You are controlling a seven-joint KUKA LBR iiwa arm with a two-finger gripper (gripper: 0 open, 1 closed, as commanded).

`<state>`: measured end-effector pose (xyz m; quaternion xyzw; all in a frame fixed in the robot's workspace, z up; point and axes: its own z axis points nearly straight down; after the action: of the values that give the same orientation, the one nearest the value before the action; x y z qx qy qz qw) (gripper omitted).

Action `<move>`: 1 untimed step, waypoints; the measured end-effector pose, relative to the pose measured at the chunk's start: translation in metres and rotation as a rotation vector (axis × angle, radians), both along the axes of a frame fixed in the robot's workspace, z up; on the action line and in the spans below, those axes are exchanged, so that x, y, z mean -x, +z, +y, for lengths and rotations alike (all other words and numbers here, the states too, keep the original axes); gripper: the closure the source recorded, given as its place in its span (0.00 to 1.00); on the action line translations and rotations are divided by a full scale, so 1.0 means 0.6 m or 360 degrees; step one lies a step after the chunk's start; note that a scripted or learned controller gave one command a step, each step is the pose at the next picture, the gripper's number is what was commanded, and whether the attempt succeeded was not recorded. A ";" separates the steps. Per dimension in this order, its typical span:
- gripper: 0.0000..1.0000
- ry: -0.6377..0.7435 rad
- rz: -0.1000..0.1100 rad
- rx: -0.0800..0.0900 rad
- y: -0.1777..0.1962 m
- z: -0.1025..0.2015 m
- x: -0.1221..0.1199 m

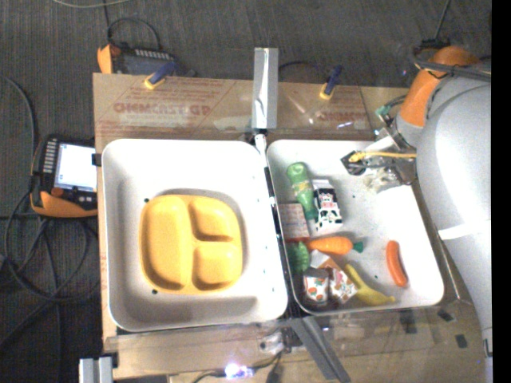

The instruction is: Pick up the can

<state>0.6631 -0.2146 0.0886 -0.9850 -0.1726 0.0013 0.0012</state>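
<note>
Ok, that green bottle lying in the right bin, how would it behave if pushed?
The green bottle looks round and lies on its side, so it would probably roll. Its glossy surface may be slippery. The milk carton close beside it might stop it.

A single fixed camera looks down at a slant on the desk (184, 106) from well above, taking in both white bins: the left bin (120, 214) mid-frame left, the right bin (419, 214) right of centre, floor around.
</note>
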 end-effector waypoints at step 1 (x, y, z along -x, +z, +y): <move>1.00 0.0004 0.0001 0.0005 0.197 0.047 0.017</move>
<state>0.6531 -0.1866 0.2070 -0.9848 -0.1737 0.0019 -0.0003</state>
